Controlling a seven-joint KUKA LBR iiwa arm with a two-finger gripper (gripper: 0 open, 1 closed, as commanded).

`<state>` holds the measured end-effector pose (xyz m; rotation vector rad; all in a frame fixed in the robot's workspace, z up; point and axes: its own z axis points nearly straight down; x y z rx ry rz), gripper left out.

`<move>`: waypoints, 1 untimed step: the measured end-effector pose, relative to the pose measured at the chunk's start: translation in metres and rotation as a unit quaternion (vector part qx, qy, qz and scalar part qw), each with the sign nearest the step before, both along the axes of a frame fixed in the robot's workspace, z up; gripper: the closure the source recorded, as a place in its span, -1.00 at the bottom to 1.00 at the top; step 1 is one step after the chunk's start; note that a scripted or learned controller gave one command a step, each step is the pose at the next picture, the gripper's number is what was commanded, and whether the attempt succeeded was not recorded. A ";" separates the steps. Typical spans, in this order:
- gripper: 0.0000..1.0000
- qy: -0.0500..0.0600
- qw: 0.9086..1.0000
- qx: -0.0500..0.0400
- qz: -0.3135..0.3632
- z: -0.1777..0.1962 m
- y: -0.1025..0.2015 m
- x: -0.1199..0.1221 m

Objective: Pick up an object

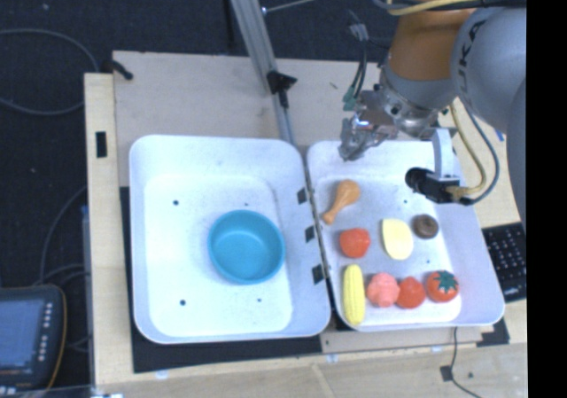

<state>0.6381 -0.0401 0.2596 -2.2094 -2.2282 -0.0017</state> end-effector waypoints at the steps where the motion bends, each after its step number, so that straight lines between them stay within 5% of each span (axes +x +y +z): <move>1: 1.00 0.001 1.000 -0.001 0.000 -0.014 0.045 -0.023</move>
